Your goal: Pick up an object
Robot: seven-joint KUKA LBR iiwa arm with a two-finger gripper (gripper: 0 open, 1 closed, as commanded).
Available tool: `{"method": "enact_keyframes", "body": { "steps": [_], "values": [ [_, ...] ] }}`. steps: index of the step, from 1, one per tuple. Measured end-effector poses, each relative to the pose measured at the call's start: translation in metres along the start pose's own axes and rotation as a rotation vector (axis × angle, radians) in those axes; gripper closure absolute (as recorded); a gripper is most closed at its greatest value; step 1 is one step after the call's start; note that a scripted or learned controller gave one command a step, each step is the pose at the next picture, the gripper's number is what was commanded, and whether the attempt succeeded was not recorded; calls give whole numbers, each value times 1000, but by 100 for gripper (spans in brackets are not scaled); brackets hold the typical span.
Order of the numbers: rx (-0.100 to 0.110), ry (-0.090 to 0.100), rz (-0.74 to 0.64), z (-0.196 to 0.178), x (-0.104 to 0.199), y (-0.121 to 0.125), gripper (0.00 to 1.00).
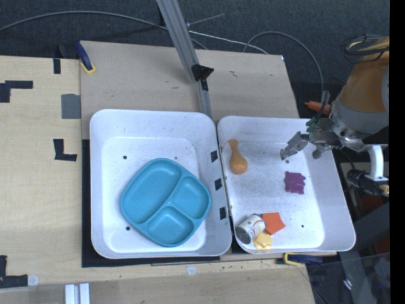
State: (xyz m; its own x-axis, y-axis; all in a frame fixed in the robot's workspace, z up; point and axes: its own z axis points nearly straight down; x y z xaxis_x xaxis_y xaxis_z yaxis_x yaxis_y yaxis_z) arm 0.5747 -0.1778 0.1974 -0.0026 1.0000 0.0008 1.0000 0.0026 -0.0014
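My gripper (302, 147) hangs over the upper right part of the right bin (329, 233), fingers spread apart with nothing between them. A purple toy (294, 182) lies below it on the bin floor, a little apart. A tan pear-shaped toy (237, 159) lies to the gripper's left near the bin's left wall. In the bin's near left corner sit an orange block (273, 221), a small yellow piece (263, 240) and a white-and-grey round object (248, 227).
The left bin (101, 170) holds a blue three-compartment plate (166, 201). A slanted grey metal post (180, 33) rises behind the bins. Cables run over the dark floor at the back. The arm's orange-banded wrist (366, 87) stands at the right.
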Motion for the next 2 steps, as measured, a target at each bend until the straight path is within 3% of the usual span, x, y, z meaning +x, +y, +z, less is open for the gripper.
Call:
{"method": "enact_keyframes", "body": {
  "steps": [1, 2],
  "values": [
    [0, 0, 0, 0, 0, 0, 0],
    [4, -1, 1, 44, 0, 1, 0]
  ]
}}
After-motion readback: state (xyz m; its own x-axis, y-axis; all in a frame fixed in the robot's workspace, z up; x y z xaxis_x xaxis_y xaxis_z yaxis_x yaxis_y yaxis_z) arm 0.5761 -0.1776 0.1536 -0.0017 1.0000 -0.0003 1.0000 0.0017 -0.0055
